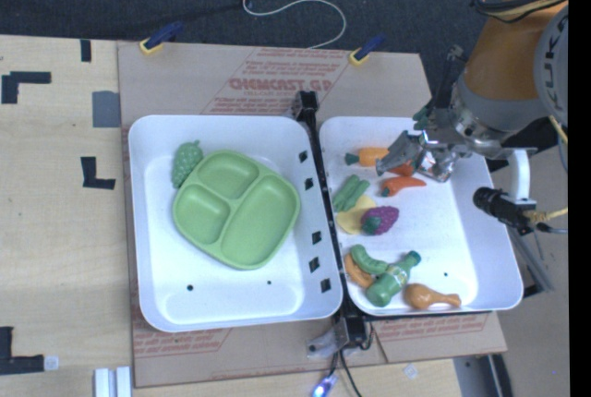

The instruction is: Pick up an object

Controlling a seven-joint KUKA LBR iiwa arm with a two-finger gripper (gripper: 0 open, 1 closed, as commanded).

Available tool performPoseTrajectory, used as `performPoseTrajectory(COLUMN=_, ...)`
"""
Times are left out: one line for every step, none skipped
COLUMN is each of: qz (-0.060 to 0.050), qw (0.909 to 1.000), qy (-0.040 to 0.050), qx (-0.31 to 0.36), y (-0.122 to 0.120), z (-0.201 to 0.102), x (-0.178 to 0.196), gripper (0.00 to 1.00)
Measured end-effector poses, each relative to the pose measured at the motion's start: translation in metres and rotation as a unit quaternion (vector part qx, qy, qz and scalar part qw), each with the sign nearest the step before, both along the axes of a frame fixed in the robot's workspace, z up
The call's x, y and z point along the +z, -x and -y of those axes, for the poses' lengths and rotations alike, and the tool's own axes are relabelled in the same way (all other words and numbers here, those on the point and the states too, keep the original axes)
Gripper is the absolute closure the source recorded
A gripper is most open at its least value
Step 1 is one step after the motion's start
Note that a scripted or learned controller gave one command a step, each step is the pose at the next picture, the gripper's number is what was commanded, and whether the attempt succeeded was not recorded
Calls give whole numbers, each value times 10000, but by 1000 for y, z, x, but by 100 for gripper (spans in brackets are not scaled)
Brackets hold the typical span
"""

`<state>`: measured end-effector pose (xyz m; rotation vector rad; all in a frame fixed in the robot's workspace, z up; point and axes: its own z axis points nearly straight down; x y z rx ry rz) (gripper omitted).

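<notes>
My gripper [418, 162] hangs over the upper part of the right bin [480, 229], its two fingers spread open. Just below and between them lies a red-orange toy carrot [404, 186]; nothing is held. A small orange piece [372, 155] lies to the gripper's left. Further down the bin are a green pea pod [350, 193], a yellow piece [351, 220], a purple toy [379, 219], a green curved vegetable [367, 258], a green bottle [392, 278] and an orange-brown gourd shape [430, 297].
The left bin [157, 275] holds a green divided plate [237, 209] and a bunch of green grapes [187, 162]. A black-clipped divider [319, 201] separates the bins. A black fitting [503, 203] juts over the right bin's right rim.
</notes>
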<state>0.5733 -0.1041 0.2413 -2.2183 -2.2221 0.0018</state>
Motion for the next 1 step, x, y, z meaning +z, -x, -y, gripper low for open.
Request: performPoseTrajectory(qz=-2, qw=10000, qy=0, qx=10, y=0, z=-1, x=10, gripper=100)
